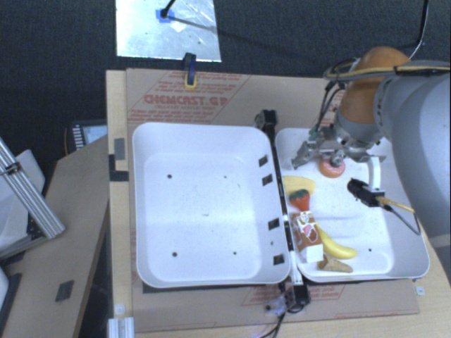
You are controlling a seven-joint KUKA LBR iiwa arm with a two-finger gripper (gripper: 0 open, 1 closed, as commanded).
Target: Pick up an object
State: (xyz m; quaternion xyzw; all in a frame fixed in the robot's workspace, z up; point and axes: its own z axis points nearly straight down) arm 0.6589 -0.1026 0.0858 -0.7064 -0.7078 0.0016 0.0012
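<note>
Over the right bin, the hand reaches down with an orange round object gripped between its fingers.

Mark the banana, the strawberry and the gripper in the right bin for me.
banana [338, 248]: camera view, middle of its yellow curve.
strawberry [301, 198]: camera view, its red body.
gripper [331, 162]: camera view, at its tip above a pinkish-orange object.

A shiny metal sheet lies far left on dark carpet, blue tape on it. A yellow clamp grips the cardboard's far edge. Aluminium rails lean at left.
</note>
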